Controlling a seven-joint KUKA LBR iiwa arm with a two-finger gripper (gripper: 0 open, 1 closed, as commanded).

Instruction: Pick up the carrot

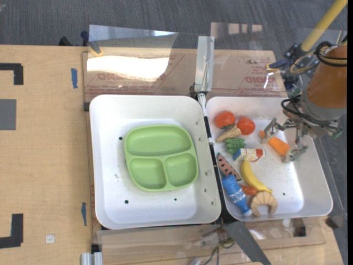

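Note:
The carrot (278,146) is a short orange piece lying on the floor of the right bin (309,195), toward its upper right. My gripper (283,139) hangs over it from the right, fingers open. One fingertip (270,129) stands to the carrot's upper left and the other fingertip (296,151) to its lower right, so the carrot lies between them. I cannot tell whether either finger touches the carrot.
The right bin also holds two red tomatoes (224,119), a green broccoli piece (234,145), a banana (251,175), a watermelon slice (227,167), a blue bottle (235,194) and a croissant (263,203). A green divided plate (160,157) sits in the left bin (105,148).

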